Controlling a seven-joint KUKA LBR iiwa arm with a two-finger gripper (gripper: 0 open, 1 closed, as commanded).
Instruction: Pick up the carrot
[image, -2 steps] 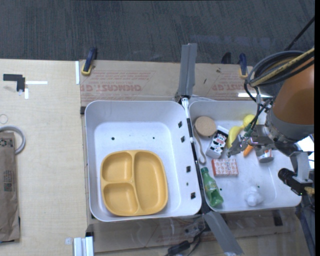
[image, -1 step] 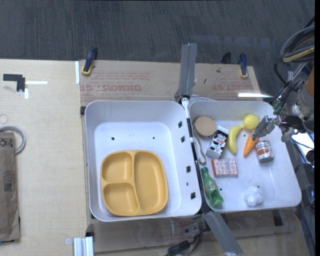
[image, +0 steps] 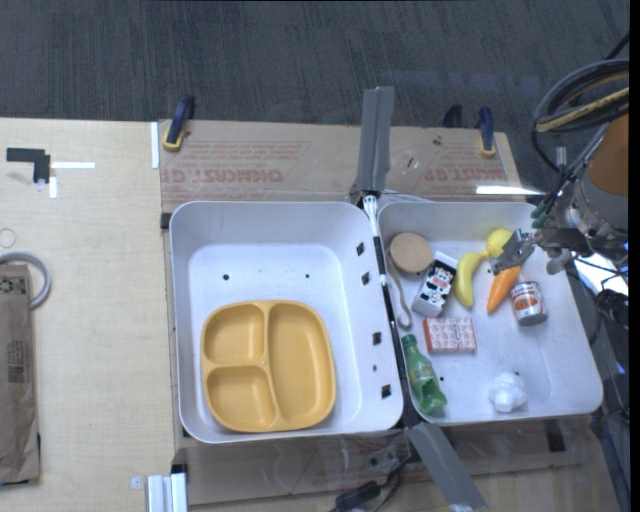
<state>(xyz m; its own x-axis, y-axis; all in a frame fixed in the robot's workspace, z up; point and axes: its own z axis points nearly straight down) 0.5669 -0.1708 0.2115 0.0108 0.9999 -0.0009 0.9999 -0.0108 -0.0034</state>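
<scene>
Small orange carrot (image: 502, 287) lying in the right bin (image: 575, 330) between banana (image: 467, 279) and can (image: 528, 302) — looks light, hard, smooth — best pinched mid-body; gripper (image: 518, 250) at its top, grip state unclear

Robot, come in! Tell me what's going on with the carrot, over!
Two-finger gripper poised at the orange carrot's upper tip, grasp unconfirmed. Carrot lying in the right white bin. Yellow banana and small can crowd both sides.

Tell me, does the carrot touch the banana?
Apart. The camera view shows a strip of white bin floor between the carrot and the banana.
</scene>
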